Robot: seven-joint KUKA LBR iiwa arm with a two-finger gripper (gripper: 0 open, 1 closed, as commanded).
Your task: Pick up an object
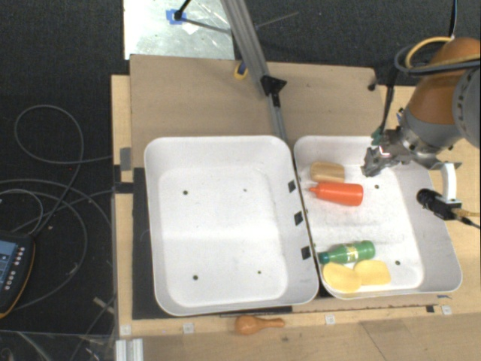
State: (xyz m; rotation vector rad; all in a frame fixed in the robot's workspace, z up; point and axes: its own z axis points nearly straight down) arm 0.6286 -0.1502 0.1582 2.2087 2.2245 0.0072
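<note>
Camera view: claw, grip state unclear, above right bin near orange bottle.

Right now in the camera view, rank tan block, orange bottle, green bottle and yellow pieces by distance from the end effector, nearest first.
1. tan block, just left of the end effector, right bin's far end.
2. orange bottle, just below the block.
3. green bottle, near end of the bin.
4. yellow pieces, against the bin's near edge.

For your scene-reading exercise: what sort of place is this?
Probably a robotics lab test bench: a robot arm reaches over two white bins, loose cables lie on dark carpet, and toy foods fill the right bin.
</note>
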